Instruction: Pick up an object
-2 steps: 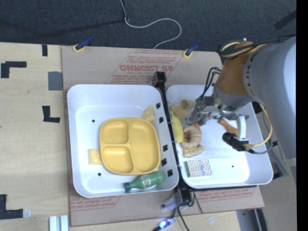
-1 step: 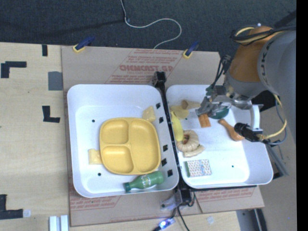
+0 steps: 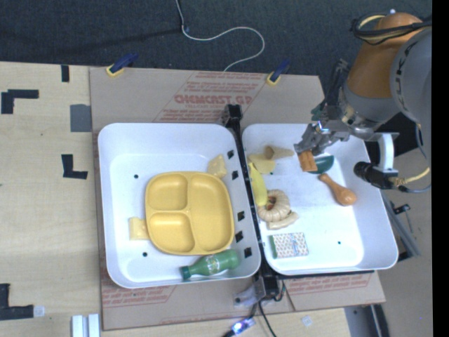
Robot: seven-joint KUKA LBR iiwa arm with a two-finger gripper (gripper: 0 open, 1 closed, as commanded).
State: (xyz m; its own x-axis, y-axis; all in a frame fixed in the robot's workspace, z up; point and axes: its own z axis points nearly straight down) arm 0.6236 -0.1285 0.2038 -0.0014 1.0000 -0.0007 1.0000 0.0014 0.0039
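My gripper (image 3: pixel 312 148) hangs over the upper part of the right bin (image 3: pixel 365 248). A small orange-brown block (image 3: pixel 307 161) sits right at its lower tip, touching or nearly touching it; I cannot tell whether it is held. Just right of the block lies a wooden spoon with a teal head (image 3: pixel 325 164) and a tan handle (image 3: pixel 339 190). Further left in this bin are a yellow banana (image 3: pixel 257 183), a pale ring-shaped pastry (image 3: pixel 276 208) and a small patterned packet (image 3: pixel 289 244).
The left bin (image 3: pixel 116 160) holds a yellow divided plate (image 3: pixel 188 211), a green bottle (image 3: pixel 210 265) along its front wall and pale yellow pieces (image 3: pixel 137 227). A black divider (image 3: pixel 242 181) joins the bins. A white cable (image 3: pixel 224 37) lies behind them.
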